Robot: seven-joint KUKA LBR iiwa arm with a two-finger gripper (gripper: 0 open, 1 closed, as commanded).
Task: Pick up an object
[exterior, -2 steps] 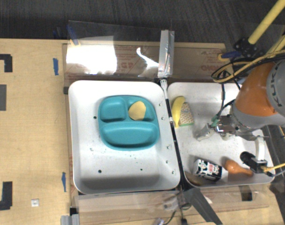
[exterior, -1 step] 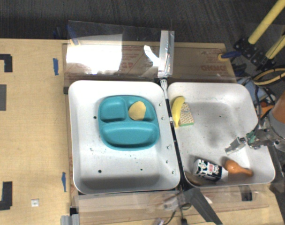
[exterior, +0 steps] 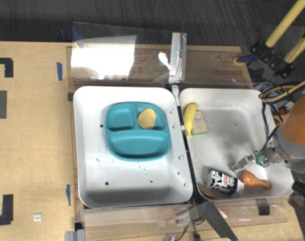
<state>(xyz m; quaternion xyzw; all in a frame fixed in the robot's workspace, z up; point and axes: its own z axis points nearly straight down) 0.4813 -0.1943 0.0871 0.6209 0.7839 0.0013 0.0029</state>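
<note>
While the arm leans over the right bin, its fingers' state is unclear.

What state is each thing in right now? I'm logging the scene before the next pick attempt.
Teal divided plate: flat in the left bin, a yellow piece in its upper right compartment.
Banana: lying at the right bin's left wall.
Black-and-white toy: on its side.
Orange pear-shaped toy: lying flat.
Gripper: low in the right bin.
</note>
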